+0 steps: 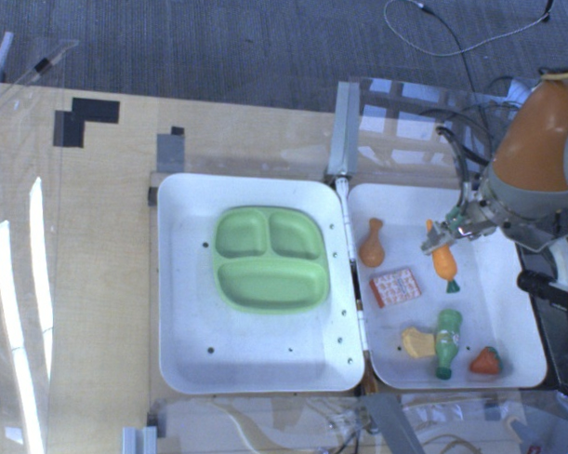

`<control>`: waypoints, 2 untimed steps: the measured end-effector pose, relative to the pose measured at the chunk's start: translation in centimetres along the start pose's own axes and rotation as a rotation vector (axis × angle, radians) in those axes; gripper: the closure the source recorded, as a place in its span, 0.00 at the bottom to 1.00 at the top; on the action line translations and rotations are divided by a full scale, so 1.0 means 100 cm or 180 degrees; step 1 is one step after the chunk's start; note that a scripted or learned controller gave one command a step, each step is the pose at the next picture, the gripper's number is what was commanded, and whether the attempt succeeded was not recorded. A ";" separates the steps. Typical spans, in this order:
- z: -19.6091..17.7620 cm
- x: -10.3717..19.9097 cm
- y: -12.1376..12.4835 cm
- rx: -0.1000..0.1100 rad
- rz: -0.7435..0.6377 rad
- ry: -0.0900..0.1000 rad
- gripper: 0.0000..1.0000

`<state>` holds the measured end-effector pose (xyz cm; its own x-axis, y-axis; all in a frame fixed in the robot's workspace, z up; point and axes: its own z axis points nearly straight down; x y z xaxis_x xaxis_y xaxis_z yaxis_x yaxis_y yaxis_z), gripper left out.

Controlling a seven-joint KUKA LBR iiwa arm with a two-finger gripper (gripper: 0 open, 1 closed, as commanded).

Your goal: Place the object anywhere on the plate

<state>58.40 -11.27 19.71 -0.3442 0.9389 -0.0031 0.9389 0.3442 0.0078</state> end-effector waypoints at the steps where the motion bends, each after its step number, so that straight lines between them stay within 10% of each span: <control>1: 0.012 0.065 0.095 0.0003 -0.0435 0.0004 1.00; 2: 0.011 0.123 0.124 -0.0001 -0.0346 0.0005 1.00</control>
<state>65.86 4.52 18.65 -0.4441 0.8960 -0.0026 0.8960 0.4441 0.0077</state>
